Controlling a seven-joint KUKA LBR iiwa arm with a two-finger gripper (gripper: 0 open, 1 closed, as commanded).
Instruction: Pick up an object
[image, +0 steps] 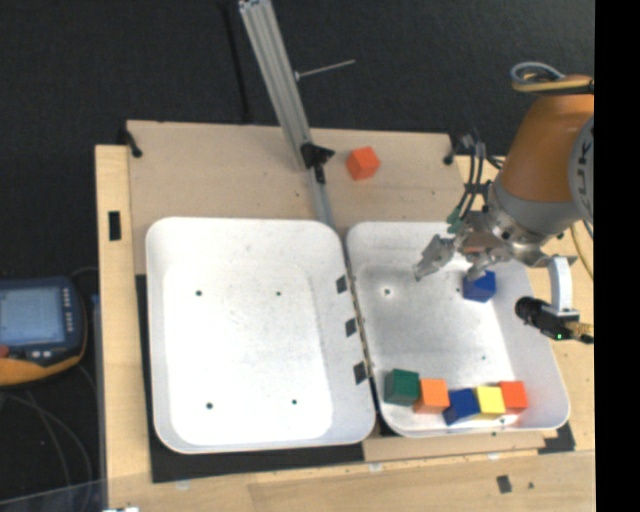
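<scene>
Camera view: two shallow white plastic bins; left bin (250, 330), right bin (440, 340). Along the right bin's near wall, a touching row of small cubes: green (402, 386), orange (434, 393), dark blue (462, 404), yellow (490, 401), red-orange (513, 395). Loose orange cube (363, 163) on the bench behind the bins, beside a slanted metal pole (285, 95). Gripper (462, 256) with fingers spread apart, one finger (434, 256) angled left-down. Small blue cube (480, 287) just below the gripper, slightly tilted, no long axis; whether gripped, cannot tell.
</scene>
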